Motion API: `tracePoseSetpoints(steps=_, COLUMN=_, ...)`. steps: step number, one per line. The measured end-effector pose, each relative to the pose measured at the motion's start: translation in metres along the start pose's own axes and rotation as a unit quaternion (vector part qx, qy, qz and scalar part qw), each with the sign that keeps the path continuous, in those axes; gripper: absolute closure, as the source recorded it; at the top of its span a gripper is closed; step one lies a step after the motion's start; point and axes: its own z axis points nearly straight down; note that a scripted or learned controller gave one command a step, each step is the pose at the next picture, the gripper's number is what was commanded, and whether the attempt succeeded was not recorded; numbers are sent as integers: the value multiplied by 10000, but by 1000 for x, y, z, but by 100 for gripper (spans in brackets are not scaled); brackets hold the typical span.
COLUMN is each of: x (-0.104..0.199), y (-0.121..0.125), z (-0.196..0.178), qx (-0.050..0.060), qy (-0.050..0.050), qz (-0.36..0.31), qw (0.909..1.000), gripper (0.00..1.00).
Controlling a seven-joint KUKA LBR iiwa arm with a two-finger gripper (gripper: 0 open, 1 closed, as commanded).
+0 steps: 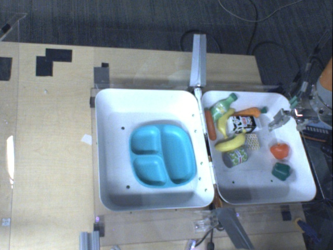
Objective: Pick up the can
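A: State the can's location.

B: The can [237, 157] lies tipped on its side in the right bin [260, 191], left of centre. A banana [230, 143] rests just above it and appears to touch its upper edge; a second banana, a green bottle [222, 106] and a dark carton [243, 123] are heaped further up.

A: Why does that placement matter?

B: Judged from the clutter, only the can's lower side is open for approach.

A: Gripper status?

B: The gripper [279, 119] is at the bin's upper right, well apart from the can, holding nothing. Whether its jaws are apart or together cannot be told.

A: Other contents?

B: An orange object [280, 150] and a dark green block [281, 172] sit to the right. The left bin [112, 139] holds a blue divided tray [162, 155].
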Motion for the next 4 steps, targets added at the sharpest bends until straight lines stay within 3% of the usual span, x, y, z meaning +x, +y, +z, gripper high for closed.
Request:
tracePoseSetpoints(steps=1, x=71, y=18, z=94, qx=-2, qy=4, qz=-1317, qw=9913, gripper=0)
tracePoseSetpoints(steps=2, x=35, y=85, z=54, qx=-27, qy=-9, qz=-1739, qw=9848, gripper=0)
tracePoseSetpoints(steps=3, x=6, y=42, z=116, qx=-41, qy=-5, qz=-760, qw=9971, gripper=0)
tracePoseSetpoints(steps=4, x=6, y=44, z=103, qx=-65, qy=-17, qz=-773, qw=9970, gripper=100)
